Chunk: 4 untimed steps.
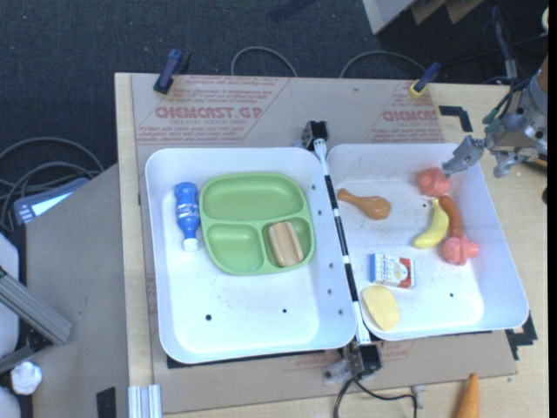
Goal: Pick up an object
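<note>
Pink toy (432, 181), the likeliest target of the pick, lies near the far edge of the right bin (500, 259), toward its far right corner, directly beside the gripper (459, 158). The gripper hangs over that far edge; one grey finger is seen reaching toward the toy, nothing is seen held, and how far the jaws stand apart cannot be told.

Risks, judged from this layout: the toy is rounded and close to the bin wall, so a descending finger may strike the rim or nudge the toy aside rather than straddle it. The orange sausage (449, 212) and yellow banana (432, 225) lie just nearer (touching each other), so a wide closing could catch either along with it.

Surface, largest to smallest: a brown board (261, 111) printed with lettering carries both bins, clamped at its far edge. The left bin (235, 320) holds a green divided plate (252, 200) with a bread-like piece (284, 243) in its near right compartment, and a blue bottle (185, 213) by the plate's left edge. The right bin also holds a yellow oval (380, 307) at its near left corner, a small carton (391, 270), a second pink lump (458, 250) and a brown drumstick (365, 203). Dark carpet (78, 33) and cables surround the bench.
</note>
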Motion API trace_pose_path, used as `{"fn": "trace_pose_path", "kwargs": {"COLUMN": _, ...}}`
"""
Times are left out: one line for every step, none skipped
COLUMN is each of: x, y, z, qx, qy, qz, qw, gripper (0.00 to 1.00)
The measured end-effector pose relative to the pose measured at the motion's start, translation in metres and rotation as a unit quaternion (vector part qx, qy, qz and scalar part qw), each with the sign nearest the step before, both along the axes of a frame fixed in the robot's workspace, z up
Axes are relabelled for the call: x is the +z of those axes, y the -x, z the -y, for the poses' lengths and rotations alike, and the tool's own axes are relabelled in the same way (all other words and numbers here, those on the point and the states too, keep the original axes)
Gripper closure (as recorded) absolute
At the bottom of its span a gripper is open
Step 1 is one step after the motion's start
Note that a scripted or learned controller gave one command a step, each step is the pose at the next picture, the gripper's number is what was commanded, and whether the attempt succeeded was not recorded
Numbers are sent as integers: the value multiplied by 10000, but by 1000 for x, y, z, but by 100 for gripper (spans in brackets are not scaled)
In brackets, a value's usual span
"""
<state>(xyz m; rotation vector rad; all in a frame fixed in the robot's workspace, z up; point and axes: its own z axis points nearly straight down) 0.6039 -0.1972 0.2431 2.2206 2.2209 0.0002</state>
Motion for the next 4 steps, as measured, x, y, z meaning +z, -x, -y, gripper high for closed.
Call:
{"fn": "trace_pose_path", "kwargs": {"x": -88, "y": -57, "z": 26, "qx": 1, "qy": 4, "qz": 0, "qw": 10000, "gripper": 0}}
{"fn": "trace_pose_path", "kwargs": {"x": -159, "y": -62, "z": -1, "qx": 5, "qy": -7, "qz": -12, "qw": 10000, "gripper": 0}}
{"fn": "trace_pose_path", "kwargs": {"x": -147, "y": -63, "z": 0, "qx": 10, "qy": 7, "qz": 4, "qw": 10000, "gripper": 100}}
{"fn": "trace_pose_path", "kwargs": {"x": -33, "y": -63, "z": -67, "qx": 6, "qy": -3, "qz": 12, "qw": 10000, "gripper": 100}}
